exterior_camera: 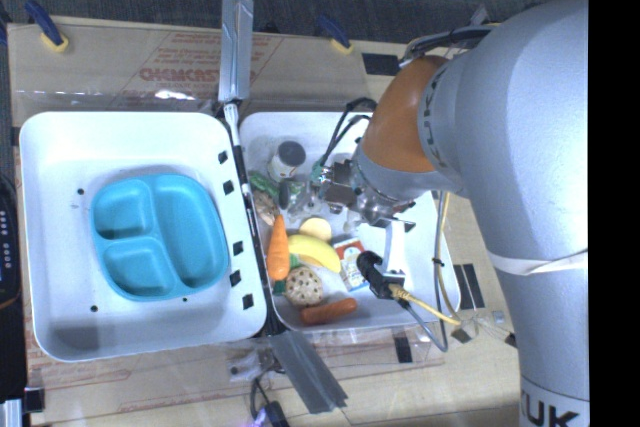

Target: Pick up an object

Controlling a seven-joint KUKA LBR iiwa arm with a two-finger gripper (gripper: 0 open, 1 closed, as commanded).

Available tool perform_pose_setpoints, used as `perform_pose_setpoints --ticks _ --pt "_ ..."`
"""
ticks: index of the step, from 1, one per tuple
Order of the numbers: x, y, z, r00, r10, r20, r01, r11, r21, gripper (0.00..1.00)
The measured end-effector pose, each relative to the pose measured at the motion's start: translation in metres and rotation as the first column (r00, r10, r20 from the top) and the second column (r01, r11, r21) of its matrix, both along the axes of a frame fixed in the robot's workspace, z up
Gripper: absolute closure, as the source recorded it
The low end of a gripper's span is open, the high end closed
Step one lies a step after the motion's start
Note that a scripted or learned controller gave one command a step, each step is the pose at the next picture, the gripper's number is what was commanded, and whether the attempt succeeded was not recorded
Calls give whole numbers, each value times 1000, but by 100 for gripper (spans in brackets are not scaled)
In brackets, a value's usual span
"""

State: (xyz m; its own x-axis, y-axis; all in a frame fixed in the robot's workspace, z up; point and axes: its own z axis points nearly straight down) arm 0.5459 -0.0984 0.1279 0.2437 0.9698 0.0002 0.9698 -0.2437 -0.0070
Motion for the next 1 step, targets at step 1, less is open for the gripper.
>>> perform_pose_setpoints --ticks 1 --pt "-64 2 -29 998 56 23 -56 998 -5 0"
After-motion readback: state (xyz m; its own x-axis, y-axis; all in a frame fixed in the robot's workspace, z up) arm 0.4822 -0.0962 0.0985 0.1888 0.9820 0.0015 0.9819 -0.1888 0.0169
